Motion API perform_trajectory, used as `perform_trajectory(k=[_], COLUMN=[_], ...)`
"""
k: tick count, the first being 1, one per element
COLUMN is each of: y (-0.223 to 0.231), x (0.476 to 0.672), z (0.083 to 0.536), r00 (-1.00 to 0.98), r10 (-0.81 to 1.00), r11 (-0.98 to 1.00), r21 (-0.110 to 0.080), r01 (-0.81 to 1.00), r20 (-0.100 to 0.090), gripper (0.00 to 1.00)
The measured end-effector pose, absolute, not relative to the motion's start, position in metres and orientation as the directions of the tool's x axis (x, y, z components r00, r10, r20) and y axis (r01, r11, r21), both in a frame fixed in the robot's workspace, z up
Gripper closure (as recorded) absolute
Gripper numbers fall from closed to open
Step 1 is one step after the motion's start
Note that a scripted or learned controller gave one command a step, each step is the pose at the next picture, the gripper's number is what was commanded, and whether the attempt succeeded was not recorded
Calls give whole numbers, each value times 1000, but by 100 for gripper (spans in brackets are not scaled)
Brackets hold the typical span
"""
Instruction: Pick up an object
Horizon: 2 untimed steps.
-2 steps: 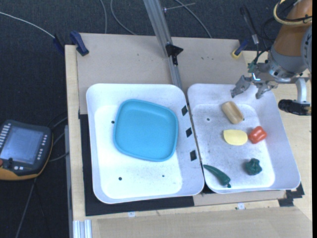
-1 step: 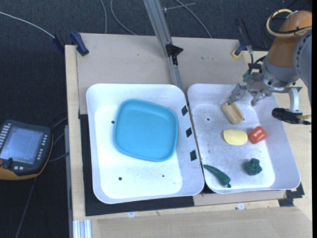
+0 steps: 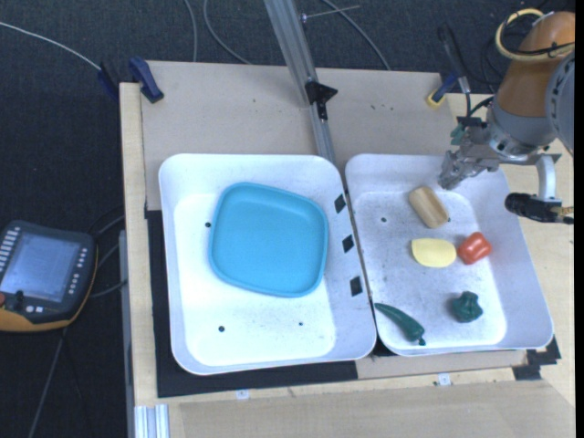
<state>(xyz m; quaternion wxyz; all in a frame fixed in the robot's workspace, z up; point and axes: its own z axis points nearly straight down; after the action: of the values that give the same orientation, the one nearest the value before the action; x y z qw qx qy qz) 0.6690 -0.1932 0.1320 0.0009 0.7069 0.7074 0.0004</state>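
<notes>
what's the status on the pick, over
End effector above right bin's far edge, nothing seen held. Nearest: tan block. Yellow piece touches red piece.

Arm [image 3: 534,71] enters at upper right of the frame; gripper [image 3: 453,173] points down-left, nothing between its fingers.

arm [image 3: 538,62]: cut off at right edge | pendant [image 3: 41,276]: cut by left edge
</notes>
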Motion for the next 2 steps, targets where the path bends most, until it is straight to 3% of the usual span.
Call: perform_trajectory(k=[2], y=[-190], x=[663], z=[254], r00=[0], r10=[1000], r11=[0], r21=[6], r01=[1000], r20=[-1], gripper=[100])
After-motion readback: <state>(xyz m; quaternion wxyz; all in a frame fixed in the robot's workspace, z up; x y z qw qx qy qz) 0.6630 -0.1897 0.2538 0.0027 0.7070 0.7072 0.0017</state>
